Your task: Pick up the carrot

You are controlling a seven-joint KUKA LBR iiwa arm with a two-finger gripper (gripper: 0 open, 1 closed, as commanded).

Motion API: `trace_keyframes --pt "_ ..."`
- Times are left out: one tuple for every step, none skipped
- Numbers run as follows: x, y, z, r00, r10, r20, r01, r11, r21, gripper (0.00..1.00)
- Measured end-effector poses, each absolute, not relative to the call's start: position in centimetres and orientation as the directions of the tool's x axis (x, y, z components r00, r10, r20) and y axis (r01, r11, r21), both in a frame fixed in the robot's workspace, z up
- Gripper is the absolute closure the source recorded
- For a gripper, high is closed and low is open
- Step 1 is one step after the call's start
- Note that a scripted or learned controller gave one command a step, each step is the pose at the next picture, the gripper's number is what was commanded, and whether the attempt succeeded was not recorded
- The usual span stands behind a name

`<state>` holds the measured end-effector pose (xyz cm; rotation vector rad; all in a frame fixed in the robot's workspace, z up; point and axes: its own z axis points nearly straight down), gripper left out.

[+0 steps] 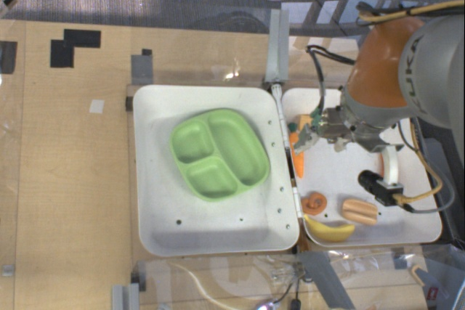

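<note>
Banana (330, 231) sits bottom of the right bin (421, 232); gripper (305, 136) hangs over the carrot (297, 160), presumably lining up; grip unclear, can't tell.

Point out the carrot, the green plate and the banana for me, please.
carrot (297, 160), camera view, on its orange body by the right bin's left wall.
green plate (243, 147), camera view, on its largest compartment.
banana (330, 231), camera view, on its yellow middle.
</note>
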<state>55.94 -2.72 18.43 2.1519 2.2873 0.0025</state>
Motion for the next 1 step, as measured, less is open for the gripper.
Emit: trace_keyframes --pt "53.37 1.03 18.4 -0.128 0.992 0.001 0.992 0.128 0.001 0.0"
